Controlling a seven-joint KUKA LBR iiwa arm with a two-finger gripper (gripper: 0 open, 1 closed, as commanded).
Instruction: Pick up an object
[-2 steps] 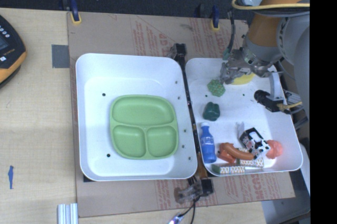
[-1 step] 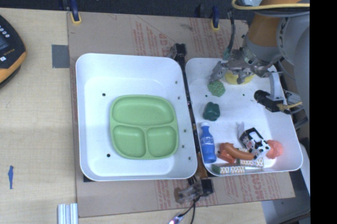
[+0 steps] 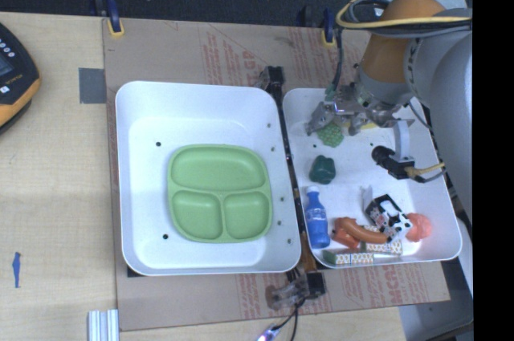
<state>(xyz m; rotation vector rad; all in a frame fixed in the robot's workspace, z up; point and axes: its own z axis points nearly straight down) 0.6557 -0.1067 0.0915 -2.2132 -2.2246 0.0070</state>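
**Gripper parked over the green lump, top of the right bin**

Starting at the bottom of the frame, you've got the right bin (image 3: pixel 450 247) with a blue bottle (image 3: pixel 316 220) along its lower left, an orange toy (image 3: pixel 359 232) beside it, and a dark green piece (image 3: pixel 323 168) mid-bin. Left bin (image 3: pixel 132 171) carries a green divided plate (image 3: pixel 218 192). Further up, your gripper (image 3: pixel 336 121) sits low with fingers spread narrowly around a light green object (image 3: pixel 330 135). Can't tell if it's actually pinched.
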